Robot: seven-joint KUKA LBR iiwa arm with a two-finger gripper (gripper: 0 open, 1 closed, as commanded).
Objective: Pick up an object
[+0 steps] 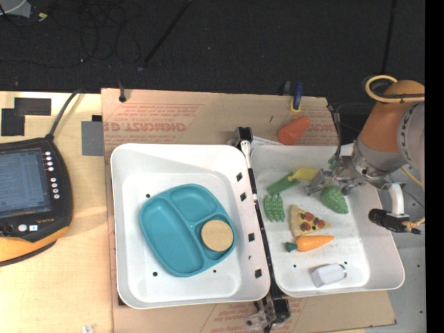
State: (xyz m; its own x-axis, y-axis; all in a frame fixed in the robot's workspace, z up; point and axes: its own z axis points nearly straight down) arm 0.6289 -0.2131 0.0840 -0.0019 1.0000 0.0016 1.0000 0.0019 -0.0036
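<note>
Reaching in from the right, we see the arm [388,134] bent low over the right bin [388,269], its tool [331,180] beside a green toy [335,200]; we cannot tell its state. Nearby lie a pizza slice [306,220], carrot [312,243] and grey block [327,275]. The left bin [132,255] holds a teal plate [177,231] on the tabletop [76,262].

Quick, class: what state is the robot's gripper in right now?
Gripper: low in the right bin, beside a green toy; open or closed cannot be told.
</note>
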